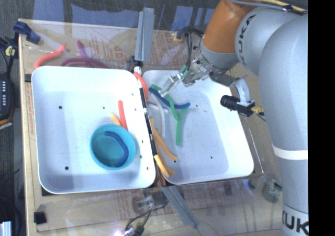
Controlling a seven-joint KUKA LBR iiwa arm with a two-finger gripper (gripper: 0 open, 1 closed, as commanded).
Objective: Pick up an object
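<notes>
My gripper (170,83) hangs over the back left corner of the right bin (230,146), just above the upper end of a blue stick (168,102). A green forked stick (178,122) lies beside the blue one. Yellow-orange strips (163,148) run along this bin's left wall, next to a clear curved piece (158,117). In the left bin (63,125) a blue bowl (112,147) sits near the front right. An orange-red stick (122,113) and a small yellow piece (115,120) lie just behind the bowl.
A red strip (140,81) lies on the rim between the bins. Behind the left bin lie an orange tube (49,57) and a purple loop (84,63). A grey upright bar (144,33) stands at the back between the bins. The arm's bulk covers the bench's right side.
</notes>
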